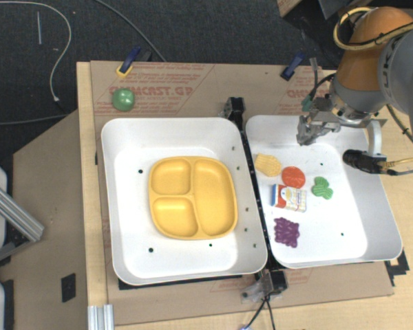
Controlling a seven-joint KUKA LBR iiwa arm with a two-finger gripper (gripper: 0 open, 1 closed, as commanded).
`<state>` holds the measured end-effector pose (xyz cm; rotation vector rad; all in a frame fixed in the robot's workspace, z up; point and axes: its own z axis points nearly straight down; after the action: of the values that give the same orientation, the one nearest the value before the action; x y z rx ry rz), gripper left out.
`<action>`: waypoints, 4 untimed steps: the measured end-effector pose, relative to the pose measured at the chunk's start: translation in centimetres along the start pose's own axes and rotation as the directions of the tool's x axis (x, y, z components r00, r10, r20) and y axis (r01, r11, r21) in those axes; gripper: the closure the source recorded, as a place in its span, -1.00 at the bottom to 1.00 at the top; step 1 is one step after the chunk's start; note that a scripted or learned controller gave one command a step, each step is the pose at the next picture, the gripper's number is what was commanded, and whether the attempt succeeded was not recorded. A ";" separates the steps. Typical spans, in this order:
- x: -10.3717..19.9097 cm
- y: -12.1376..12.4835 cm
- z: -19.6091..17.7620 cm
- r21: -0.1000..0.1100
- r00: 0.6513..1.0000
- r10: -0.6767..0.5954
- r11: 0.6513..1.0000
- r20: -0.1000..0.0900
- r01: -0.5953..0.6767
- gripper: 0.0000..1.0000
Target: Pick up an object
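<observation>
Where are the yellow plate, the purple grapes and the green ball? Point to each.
yellow plate (193, 198), camera view, middle divider.
purple grapes (286, 231), camera view, centre of bunch.
green ball (124, 100), camera view, centre of ball.

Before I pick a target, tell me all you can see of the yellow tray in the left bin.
The yellow tray is a rounded-square plate, plastic by its look, with three compartments: two smaller ones on the view's left, one long one on the right. It lies flat, right side up, near the middle of the left bin, resting on its white floor. Nothing sits in the compartments.
</observation>
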<state>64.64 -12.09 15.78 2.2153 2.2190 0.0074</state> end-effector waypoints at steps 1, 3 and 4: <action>-1.0 0.4 -5.3 -0.001 1.000 0.001 1.000 0.001 -0.001 1.00; 3.8 -1.5 -9.3 0.011 1.000 -0.003 1.000 -0.004 0.003 1.00; 8.4 -4.1 -8.0 0.012 1.000 -0.003 1.000 -0.004 0.003 1.00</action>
<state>60.51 -3.65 23.77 2.2199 2.2307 -0.0017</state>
